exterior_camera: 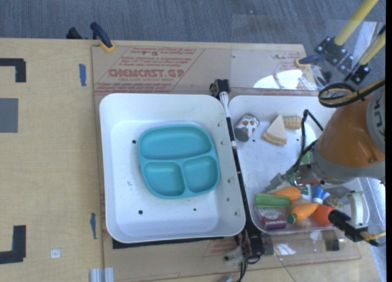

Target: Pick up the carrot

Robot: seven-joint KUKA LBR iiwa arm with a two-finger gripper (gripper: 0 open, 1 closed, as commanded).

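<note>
A: Scanning left to right: left bin (116, 170) holds a teal divided plate (178, 159), sitting flat.
B: Right bin (251, 170)?
A: Far end has a small rounded spotted toy (247, 126) and a pale wedge (276, 131). Near end is a tight pile: green piece (271, 200), pink packet (271, 217), carrot (304, 212).
B: Carrot look?
A: Orange, tapered, lying on its side, touching the green piece's end.
B: Gripper (304, 184)?
A: Arm (349, 137) covers the pile's right. Claw state, cannot tell.

Teal divided plate (178, 159) in white left bin (116, 152); orange carrot (304, 212); green vegetable (272, 200).
</note>
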